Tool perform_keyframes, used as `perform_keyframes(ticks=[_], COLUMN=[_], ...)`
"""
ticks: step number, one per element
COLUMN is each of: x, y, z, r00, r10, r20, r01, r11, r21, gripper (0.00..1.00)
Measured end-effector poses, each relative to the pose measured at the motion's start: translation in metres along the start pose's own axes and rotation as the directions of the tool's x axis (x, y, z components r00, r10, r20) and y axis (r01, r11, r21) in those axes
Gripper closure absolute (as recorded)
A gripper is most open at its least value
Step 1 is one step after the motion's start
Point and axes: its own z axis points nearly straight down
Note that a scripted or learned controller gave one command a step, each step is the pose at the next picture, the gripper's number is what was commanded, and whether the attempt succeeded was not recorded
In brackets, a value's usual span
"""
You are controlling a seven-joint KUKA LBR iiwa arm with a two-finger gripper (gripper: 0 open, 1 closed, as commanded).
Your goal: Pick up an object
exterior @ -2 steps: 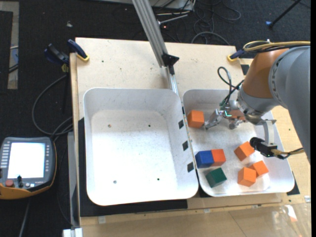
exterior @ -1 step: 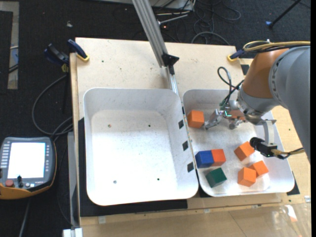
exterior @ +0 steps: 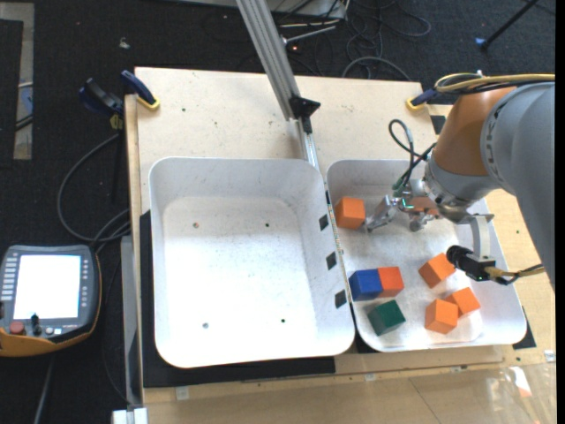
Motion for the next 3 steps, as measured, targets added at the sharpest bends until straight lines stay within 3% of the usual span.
perform_keyframes(ticks=[1, 2, 3], x=[0.0, -0.029, -0.056], y=[0.001, -0.002, 0.012], z=[-0.01, 0.0, -0.001], r00=[1.0, 1.0, 1.0], r10=[-0.002, 0.007, 0.006], r20=[0.001, 0.001, 0.001], r01=[0.002, -0.007, -0.006], r11=[1.0, 1.0, 1.0], r21=[-0.002, 0.0, -0.003], gripper=[1.0, 1.0, 1.0])
